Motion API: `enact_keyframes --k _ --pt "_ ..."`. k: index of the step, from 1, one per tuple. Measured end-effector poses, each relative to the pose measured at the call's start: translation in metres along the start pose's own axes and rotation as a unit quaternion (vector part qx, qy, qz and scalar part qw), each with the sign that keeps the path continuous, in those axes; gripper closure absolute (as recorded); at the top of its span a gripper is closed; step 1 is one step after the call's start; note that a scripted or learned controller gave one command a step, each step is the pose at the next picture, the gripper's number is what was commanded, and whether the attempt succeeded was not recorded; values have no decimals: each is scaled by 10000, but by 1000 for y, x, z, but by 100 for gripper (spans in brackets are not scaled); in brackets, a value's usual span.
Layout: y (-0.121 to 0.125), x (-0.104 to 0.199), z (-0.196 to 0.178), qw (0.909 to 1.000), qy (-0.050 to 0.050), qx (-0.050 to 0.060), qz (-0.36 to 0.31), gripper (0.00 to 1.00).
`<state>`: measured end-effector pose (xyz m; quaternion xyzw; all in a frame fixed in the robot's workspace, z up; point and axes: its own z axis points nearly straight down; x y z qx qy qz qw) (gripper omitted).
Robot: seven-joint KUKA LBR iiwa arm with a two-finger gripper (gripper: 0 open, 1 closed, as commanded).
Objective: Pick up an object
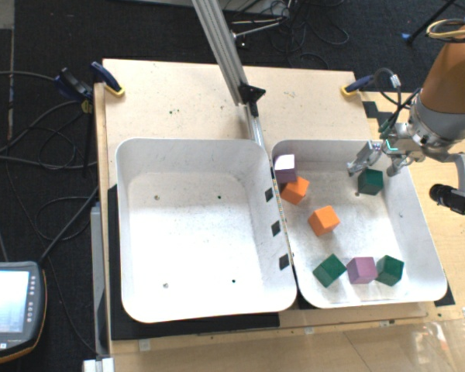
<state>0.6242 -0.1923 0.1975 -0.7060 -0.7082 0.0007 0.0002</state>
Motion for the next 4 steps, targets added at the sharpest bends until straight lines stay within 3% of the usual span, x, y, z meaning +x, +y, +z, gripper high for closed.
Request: enact_keyframes --k 2,3,4 --pt "-7 4 99 10000 7 18 15 0" --pt "-5 4 85 10000 -2 -17 11 100" --pt "5 9 36 10000 -7 -43 -3 100"
